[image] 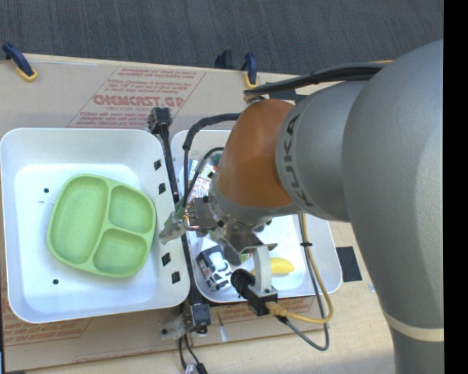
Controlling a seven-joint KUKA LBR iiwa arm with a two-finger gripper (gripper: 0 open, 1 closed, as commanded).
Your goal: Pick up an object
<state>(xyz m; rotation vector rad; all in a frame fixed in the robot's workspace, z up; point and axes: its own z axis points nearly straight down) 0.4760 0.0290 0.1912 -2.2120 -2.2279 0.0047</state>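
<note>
The counter (78, 92) carries 2 white bins. The left bin (15, 209) holds a green plate (101, 226) with 3 compartments, lying flat near its middle. The right bin (327, 275) holds a yellow object (282, 267) near its front. The arm (335, 154) covers most of that bin, and the tool (218, 259) sits low inside it; its state cannot be told.

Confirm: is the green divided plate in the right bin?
No. The green divided plate lies flat in the left bin, while the arm hangs over the right bin.
</note>
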